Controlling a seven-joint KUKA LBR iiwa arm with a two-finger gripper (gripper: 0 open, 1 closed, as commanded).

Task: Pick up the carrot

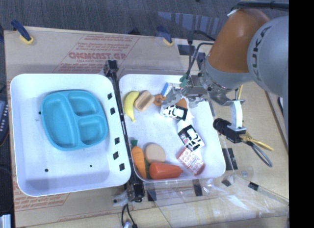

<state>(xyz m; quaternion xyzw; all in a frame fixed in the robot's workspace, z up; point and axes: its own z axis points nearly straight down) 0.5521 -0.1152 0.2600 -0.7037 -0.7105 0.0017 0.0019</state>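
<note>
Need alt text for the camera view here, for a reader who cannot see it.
The gripper hangs over the far side of the right bin, well away from the carrot lying at that bin's near left corner beside a red sausage-like toy. A banana lies farther back, and the left bin holds a blue divided tray.

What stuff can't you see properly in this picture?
- Tool: camera view, blurred among the wrist hardware; open or shut is unclear.
- Carrot: its lower end tucks behind the red food.
- Small packets: print too small to read.
</note>
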